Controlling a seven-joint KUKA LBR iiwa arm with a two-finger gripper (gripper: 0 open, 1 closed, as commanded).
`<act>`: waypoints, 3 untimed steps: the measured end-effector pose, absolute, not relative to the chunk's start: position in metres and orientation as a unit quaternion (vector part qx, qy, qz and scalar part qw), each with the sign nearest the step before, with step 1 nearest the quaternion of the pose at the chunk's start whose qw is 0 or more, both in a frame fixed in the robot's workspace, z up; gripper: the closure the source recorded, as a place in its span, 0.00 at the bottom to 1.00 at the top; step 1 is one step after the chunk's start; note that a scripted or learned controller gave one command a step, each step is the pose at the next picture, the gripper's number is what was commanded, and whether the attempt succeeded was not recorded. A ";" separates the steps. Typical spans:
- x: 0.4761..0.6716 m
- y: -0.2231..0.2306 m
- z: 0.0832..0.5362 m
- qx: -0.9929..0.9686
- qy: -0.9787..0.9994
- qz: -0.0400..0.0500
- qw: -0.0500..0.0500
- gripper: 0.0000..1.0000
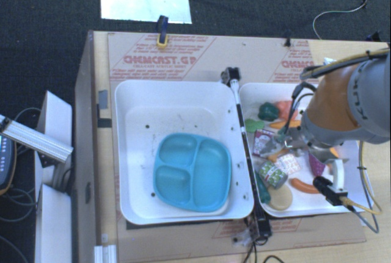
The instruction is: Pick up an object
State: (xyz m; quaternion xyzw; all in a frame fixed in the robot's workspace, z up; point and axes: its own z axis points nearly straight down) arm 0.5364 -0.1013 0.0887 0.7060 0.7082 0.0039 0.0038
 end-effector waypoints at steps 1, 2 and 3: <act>0.609 -0.135 0.129 0.706 0.708 0.001 0.002 0.00; 0.569 -0.102 0.090 0.707 0.707 0.004 0.006 0.00; 0.639 -0.131 0.090 0.705 0.709 0.003 0.001 0.00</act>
